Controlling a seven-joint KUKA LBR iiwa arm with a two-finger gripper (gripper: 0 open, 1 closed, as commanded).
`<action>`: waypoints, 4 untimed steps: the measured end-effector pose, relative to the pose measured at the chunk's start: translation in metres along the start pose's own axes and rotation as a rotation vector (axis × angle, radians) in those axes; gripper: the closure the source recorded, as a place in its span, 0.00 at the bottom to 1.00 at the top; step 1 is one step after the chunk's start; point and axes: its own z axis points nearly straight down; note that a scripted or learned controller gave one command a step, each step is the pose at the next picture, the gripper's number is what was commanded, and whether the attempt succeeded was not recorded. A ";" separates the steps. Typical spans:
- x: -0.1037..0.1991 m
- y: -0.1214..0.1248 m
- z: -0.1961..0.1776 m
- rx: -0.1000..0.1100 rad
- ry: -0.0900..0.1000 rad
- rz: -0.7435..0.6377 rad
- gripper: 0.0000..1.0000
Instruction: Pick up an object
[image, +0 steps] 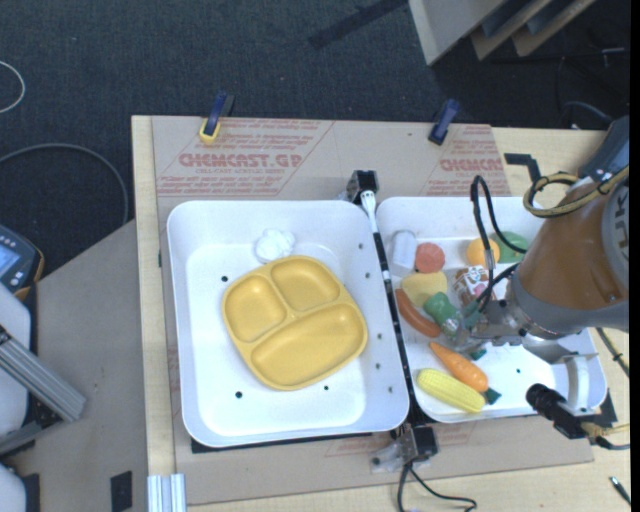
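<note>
The right bin (520, 395) holds a heap of toy food. There is a red tomato (429, 257), a white cup (403, 247), a yellow block (424, 287), a red sausage (416, 313), an orange carrot (459, 365) and a yellow corn cob (448, 390). An orange fruit (480, 251) and a green piece (513, 242) lie at the back. My gripper (468, 328) is low in this bin, just above the carrot and to the right of the sausage, among small green and clear items. The arm's wrist hides the bin's right side.
The left bin (200, 400) carries a yellow divided plate (293, 320) and a small white lump (274, 242) behind it. A black divider with clamps (385, 290) runs between the bins. Black cables (485, 215) loop over the right bin's back.
</note>
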 end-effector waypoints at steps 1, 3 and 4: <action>0.066 0.002 -0.115 -0.008 0.001 -0.010 1.00; 0.146 0.001 -0.248 -0.003 0.001 -0.009 1.00; 0.175 0.001 -0.352 -0.010 0.003 -0.007 1.00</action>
